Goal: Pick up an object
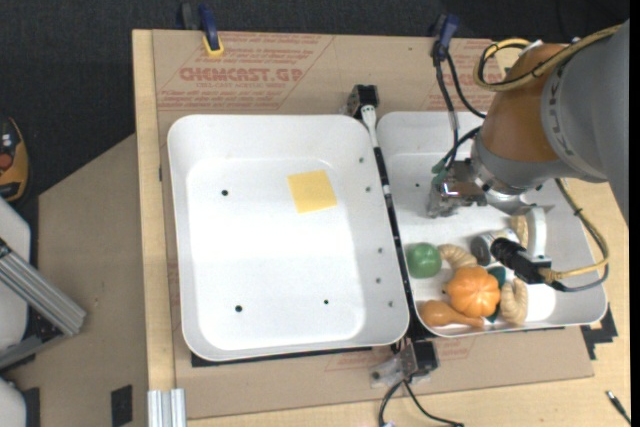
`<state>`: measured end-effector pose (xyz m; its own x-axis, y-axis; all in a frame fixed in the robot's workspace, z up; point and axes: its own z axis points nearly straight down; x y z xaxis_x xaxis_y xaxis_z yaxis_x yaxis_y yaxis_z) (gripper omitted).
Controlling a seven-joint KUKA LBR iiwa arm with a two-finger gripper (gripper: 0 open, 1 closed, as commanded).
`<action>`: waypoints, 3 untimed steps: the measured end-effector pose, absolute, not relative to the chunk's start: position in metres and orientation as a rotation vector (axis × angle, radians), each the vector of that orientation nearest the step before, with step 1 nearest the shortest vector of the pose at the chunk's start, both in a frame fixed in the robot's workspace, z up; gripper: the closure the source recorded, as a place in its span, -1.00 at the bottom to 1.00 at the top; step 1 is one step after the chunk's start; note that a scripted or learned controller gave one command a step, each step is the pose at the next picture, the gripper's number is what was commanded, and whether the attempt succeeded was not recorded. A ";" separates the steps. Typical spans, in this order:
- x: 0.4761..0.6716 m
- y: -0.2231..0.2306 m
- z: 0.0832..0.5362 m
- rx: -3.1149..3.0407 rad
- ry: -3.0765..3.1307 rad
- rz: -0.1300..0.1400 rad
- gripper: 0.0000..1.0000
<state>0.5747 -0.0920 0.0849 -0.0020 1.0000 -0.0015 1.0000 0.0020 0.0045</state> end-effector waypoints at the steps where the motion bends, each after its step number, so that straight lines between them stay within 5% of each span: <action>1: 0.613 -0.094 0.154 2.214 2.217 0.008 1.00; 2: 0.667 -0.069 0.388 2.203 2.213 0.023 1.00; 3: 0.599 0.013 0.287 2.222 2.238 -0.011 1.00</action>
